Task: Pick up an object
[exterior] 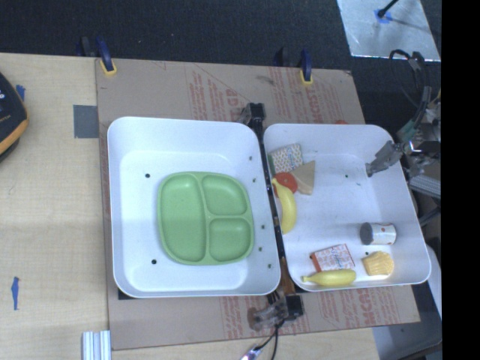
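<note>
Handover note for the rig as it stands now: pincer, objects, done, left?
Pincer: at the right bin's far right edge, above the floor, nothing seen in it; open or shut is not clear.
Right bin objects: patterned block, tan wedge, red piece and banana by the left wall; grey-white can, red-white card, second banana and yellow corn-like piece near the front.
Left bin: green divided plate.
Done: nothing lifted.
Left: the whole pick. The can looks nearest.
</note>
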`<action>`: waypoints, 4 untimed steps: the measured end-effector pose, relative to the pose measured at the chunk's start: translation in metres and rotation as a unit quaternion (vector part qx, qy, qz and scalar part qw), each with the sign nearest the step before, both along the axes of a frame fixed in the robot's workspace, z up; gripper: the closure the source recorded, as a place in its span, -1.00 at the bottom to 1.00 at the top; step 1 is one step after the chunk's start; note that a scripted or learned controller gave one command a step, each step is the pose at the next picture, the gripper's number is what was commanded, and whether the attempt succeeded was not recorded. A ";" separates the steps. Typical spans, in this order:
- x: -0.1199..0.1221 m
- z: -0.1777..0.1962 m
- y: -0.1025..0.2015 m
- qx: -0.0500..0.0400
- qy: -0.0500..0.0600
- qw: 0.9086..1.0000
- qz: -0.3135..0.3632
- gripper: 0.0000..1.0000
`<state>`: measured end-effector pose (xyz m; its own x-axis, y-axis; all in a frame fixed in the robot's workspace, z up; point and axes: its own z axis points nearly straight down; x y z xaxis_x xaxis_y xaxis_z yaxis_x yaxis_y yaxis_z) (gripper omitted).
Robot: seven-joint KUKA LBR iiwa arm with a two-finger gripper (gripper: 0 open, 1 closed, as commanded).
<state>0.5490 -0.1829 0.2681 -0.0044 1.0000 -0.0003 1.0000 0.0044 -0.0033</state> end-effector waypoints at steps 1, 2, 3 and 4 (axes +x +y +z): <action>-0.041 -0.122 -0.029 0.000 0.000 1.000 0.000 -1.00; -0.041 -0.111 -0.030 -0.001 0.001 1.000 0.002 1.00; 0.037 -0.080 0.024 0.000 -0.001 1.000 0.000 1.00; 0.037 -0.080 0.024 0.000 -0.001 1.000 0.000 -1.00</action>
